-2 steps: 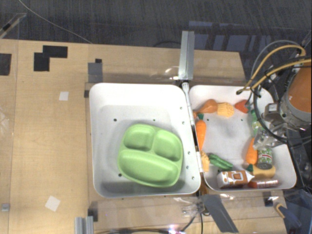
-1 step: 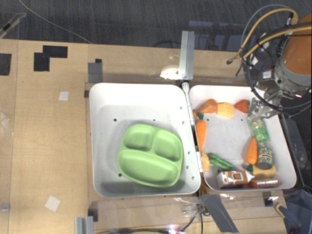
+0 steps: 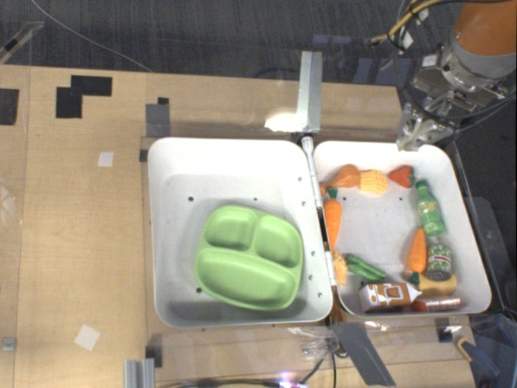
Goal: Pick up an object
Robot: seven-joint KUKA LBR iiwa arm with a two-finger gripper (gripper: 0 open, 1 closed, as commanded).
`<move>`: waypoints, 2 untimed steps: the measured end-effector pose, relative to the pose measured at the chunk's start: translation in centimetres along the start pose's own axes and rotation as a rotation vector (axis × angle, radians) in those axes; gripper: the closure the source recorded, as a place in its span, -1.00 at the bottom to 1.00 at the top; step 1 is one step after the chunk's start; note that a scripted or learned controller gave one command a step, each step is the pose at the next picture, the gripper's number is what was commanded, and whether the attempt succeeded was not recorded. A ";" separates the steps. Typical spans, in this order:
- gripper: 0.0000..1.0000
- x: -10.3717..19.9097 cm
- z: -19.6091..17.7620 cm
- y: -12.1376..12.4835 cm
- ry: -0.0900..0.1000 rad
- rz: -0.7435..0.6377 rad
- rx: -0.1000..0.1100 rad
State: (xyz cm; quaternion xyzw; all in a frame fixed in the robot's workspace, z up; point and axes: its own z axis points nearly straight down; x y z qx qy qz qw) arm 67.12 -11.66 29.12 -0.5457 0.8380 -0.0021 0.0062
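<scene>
End effector (image 3: 414,129) hovers over the right bin's (image 3: 472,217) far rim, grip state impossible to tell, probably staged high to choose among the toy food below.

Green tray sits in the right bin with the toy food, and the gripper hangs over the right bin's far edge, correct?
Not quite. The camera view shows the green tray alone in the left bin; the toy food fills the right bin. The gripper does hang over the right bin's far edge.
</scene>
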 end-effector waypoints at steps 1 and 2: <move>1.00 7.8 12.0 4.7 0.004 -0.235 -0.011; 1.00 11.2 12.6 7.8 0.003 -0.499 -0.006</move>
